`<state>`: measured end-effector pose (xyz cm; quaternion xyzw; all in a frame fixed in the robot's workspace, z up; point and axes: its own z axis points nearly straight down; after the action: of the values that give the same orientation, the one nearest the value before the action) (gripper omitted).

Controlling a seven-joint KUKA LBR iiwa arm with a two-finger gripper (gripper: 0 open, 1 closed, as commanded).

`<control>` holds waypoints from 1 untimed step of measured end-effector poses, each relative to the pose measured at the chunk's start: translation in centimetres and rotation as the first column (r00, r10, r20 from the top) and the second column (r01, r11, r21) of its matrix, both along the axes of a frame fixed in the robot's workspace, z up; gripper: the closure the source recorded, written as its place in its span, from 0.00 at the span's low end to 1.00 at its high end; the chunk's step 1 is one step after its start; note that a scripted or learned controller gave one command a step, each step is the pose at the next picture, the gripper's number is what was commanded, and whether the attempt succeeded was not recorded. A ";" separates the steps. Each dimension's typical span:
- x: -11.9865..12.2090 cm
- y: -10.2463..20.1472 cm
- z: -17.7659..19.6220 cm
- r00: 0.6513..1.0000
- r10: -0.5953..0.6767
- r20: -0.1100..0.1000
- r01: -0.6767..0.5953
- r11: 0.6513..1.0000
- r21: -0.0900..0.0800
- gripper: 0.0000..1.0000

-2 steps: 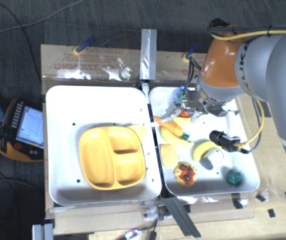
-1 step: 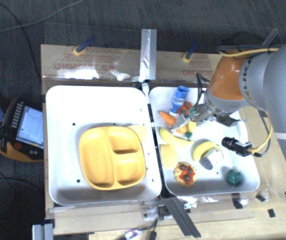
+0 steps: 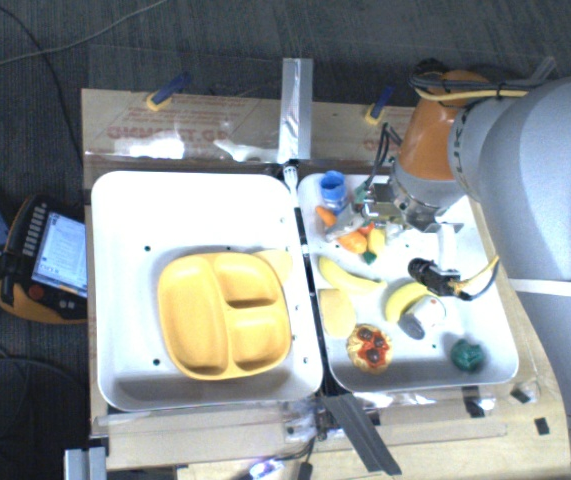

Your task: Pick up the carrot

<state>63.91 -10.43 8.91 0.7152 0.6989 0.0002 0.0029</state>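
a view from above looked down at a slant on a tabletop (image 3: 115, 118) carrying two shallow white bins side by side; nearest the viewer in the right bin (image 3: 495, 363) sat a dark green lump (image 3: 468, 352) at the near right corner and a small pizza slice (image 3: 369, 345) with red spots beside it; just behind these lay a yellow banana (image 3: 401, 298) touching a white cylinder (image 3: 424, 317), with a pale yellow wedge (image 3: 345, 271) to their left; the left bin (image 3: 125, 208) held a yellow divided tray (image 3: 227, 313) at its middle; farther back in the right bin lay the carrot (image 3: 354, 238), orange, with a green piece at its end, close to the bins' shared wall; the pincer (image 3: 376, 211) hung directly over the carrot's far end, its metal tips pointing down, and whether it was wide or narrow could not be told; a blue cup (image 3: 332, 187) stood just behind, at the far left corner; the grey arm (image 3: 525, 168) with its orange band entered from the right.
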 end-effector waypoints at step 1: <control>-0.1 0.1 0.9 1.000 0.000 -0.005 0.000 1.000 0.002 1.00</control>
<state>63.83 -10.38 9.77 0.7152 0.6990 -0.0008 0.0007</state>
